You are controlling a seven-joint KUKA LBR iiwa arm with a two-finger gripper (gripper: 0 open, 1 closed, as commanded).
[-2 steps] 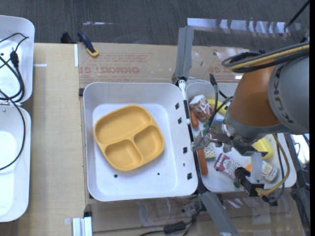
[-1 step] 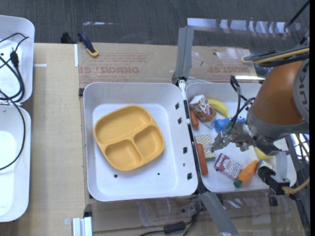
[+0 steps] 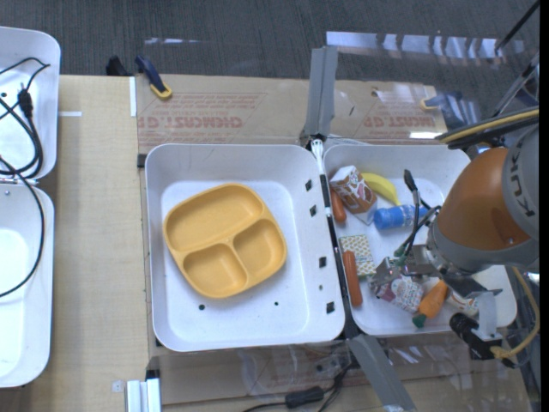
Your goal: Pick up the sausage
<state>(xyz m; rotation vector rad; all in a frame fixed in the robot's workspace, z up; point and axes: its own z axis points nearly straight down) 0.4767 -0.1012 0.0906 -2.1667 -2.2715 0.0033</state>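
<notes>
The sausage [image 3: 352, 279], a long orange-red piece, lies along the left wall of the right bin [image 3: 383, 324], near its front. A shorter reddish piece [image 3: 338, 206] lies further back by the same wall. My gripper [image 3: 401, 267] is low in the right bin, just right of the sausage, over a crumpled packet [image 3: 400, 291]. The arm's orange band [image 3: 485, 204] rises above it and hides part of the bin.
The right bin also holds a banana [image 3: 383, 187], a blue bottle [image 3: 394, 218], a carrot [image 3: 431, 303], a checked packet [image 3: 358, 251] and a wrapped snack [image 3: 352, 187]. A yellow divided plate [image 3: 225, 239] lies in the left bin [image 3: 163, 316].
</notes>
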